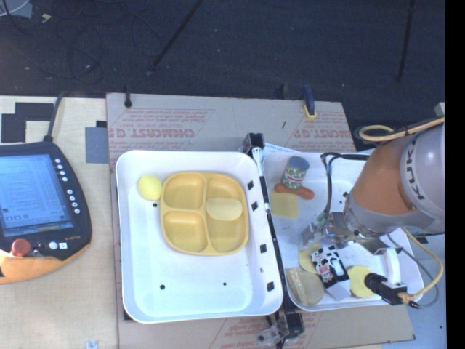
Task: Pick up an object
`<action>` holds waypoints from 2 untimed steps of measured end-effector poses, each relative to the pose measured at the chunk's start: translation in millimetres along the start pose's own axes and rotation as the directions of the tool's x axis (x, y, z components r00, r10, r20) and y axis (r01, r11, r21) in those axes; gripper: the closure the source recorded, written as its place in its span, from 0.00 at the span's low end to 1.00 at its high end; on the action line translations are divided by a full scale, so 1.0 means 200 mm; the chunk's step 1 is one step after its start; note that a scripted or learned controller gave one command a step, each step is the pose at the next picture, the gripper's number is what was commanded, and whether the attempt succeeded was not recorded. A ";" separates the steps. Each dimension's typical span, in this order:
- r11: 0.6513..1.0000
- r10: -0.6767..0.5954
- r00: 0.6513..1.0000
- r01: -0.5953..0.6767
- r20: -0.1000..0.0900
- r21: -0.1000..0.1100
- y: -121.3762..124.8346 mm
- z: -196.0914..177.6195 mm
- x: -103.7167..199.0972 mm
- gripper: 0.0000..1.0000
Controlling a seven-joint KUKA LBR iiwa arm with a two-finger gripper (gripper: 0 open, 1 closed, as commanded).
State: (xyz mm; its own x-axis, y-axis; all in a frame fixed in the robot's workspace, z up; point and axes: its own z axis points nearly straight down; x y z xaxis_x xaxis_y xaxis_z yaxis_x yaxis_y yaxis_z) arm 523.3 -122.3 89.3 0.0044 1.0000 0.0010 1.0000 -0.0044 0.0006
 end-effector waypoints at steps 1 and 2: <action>1.000 -0.003 1.000 0.003 0.002 -0.005 -0.23 0.00 0.06 0.00; 1.000 0.000 1.000 0.000 0.017 -0.008 -0.03 0.00 0.15 0.00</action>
State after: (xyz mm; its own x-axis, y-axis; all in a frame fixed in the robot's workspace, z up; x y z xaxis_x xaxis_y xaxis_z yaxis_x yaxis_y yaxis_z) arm 517.4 -93.1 89.9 0.0049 0.9999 -0.0157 1.0000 -0.0048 0.0087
